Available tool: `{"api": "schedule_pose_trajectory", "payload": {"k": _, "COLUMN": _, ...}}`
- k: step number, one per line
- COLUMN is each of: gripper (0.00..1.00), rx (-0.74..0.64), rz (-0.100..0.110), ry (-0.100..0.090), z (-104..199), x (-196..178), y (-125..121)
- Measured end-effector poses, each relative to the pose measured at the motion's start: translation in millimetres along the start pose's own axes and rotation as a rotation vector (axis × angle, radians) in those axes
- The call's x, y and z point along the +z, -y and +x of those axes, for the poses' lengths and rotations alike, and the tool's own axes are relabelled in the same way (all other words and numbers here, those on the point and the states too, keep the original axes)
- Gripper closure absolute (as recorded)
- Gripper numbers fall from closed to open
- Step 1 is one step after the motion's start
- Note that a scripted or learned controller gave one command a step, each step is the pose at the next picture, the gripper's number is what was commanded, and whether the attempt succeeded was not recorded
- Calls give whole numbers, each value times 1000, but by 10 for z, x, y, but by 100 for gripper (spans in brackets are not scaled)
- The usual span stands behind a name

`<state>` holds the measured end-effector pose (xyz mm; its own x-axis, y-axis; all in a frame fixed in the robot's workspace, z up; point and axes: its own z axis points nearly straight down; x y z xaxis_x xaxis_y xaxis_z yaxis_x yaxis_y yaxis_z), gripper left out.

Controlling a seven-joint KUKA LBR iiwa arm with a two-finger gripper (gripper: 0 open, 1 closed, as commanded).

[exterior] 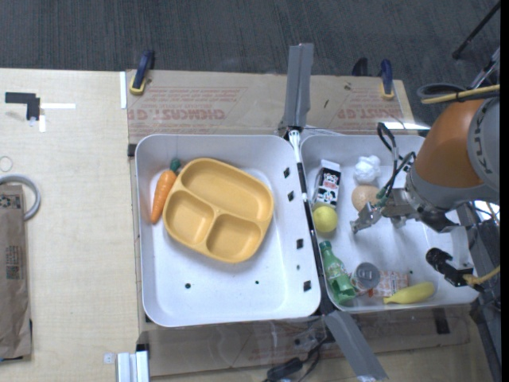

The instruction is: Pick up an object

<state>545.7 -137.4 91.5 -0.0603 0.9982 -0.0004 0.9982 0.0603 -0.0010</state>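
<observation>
In the right bin (445,299) lie a round yellow lemon (324,219), a green plastic bottle (335,273) and a curved banana (409,294). The gripper (367,218) hangs low just beside a smooth beige ball (365,196); whether its thin metal fingers are spread, I cannot tell.

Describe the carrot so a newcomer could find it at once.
Look in the left white bin, which holds a yellow divided tray. Along that tray's left edge lies the carrot: a slim orange piece with a green top, the only orange thing in that bin.
</observation>
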Motion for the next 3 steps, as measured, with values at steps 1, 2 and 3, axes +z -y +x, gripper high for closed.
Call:
{"api": "schedule_pose_trajectory", "payload": {"k": 1, "gripper": 0, "rx": 26, "rz": -2, "ry": 2, "z": -360, "x": -951, "y": -520}}
{"api": "schedule_pose_trajectory", "payload": {"k": 2, "gripper": 0, "rx": 73, "rz": 0, "ry": 1, "z": -90, "x": -1, "y": -587}}
{"api": "schedule_pose_trajectory", "payload": {"k": 3, "gripper": 0, "rx": 102, "rz": -1, "ry": 0, "z": 12, "x": -166, "y": -505}}
